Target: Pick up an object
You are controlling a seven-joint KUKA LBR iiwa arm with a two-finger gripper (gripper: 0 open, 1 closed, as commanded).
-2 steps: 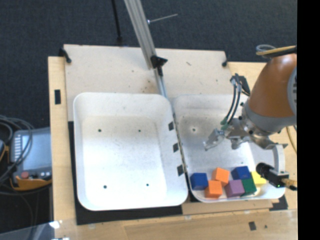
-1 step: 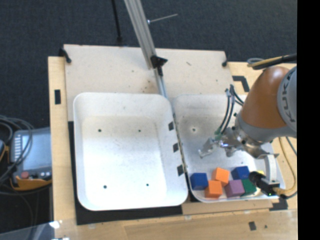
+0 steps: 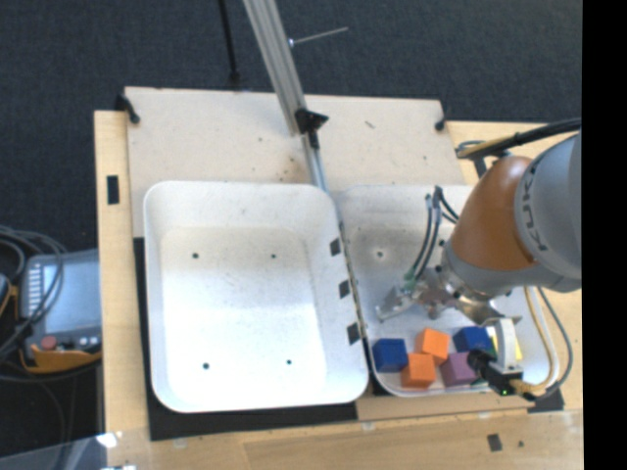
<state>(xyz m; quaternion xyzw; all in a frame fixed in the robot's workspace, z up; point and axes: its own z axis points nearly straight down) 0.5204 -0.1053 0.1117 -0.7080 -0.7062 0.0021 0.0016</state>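
Note:
Several small blocks lie at the near end of the right bin [image 3: 377,228]: a blue block [image 3: 390,353], an orange block [image 3: 435,343], a second orange block [image 3: 420,370], a purple block [image 3: 458,368] and another blue block [image 3: 472,339]. My gripper [image 3: 429,309] hangs low over that bin, just behind the blocks and closest to the upper orange one. The grey arm with its orange band [image 3: 495,228] covers the bin's right side. No block shows between the gripper's parts.
The left bin [image 3: 245,292] sits beside the right one, with a raised rim between them. A slanted metal rail [image 3: 279,62] rises from the back of the bench. A handheld pendant [image 3: 59,306] lies off the bench at left.

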